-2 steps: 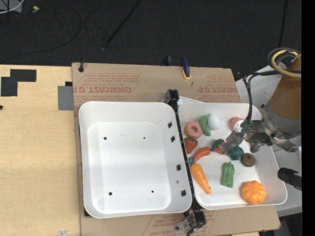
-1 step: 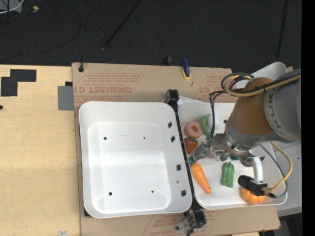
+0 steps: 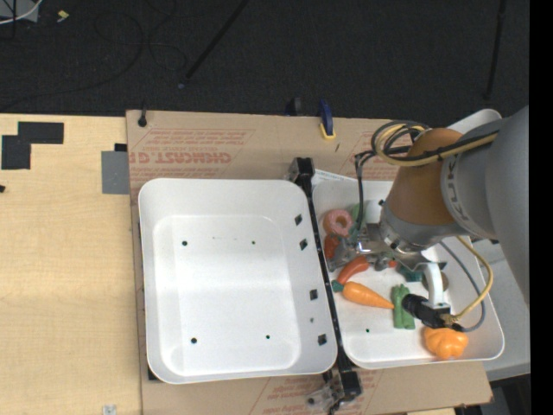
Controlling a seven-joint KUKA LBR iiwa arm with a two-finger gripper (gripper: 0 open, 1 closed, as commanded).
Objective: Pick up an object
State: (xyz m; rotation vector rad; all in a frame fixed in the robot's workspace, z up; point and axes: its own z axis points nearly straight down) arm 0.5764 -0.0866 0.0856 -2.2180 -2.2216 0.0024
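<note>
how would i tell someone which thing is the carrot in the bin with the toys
Look at the right-hand white bin, the one under the arm. Near its left wall, just below the gripper, lies the carrot: a long orange cone tapering to a point toward the right. The other orange item is round and sits in the bin's lower right corner.

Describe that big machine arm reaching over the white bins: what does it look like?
The arm is thick and rounded, grey, with a broad orange band near its lower end. Yellow and black cables loop out beside the band, and another thin cable curves down along its side. Below the band sits a metal gripper with silvery parts.
</note>
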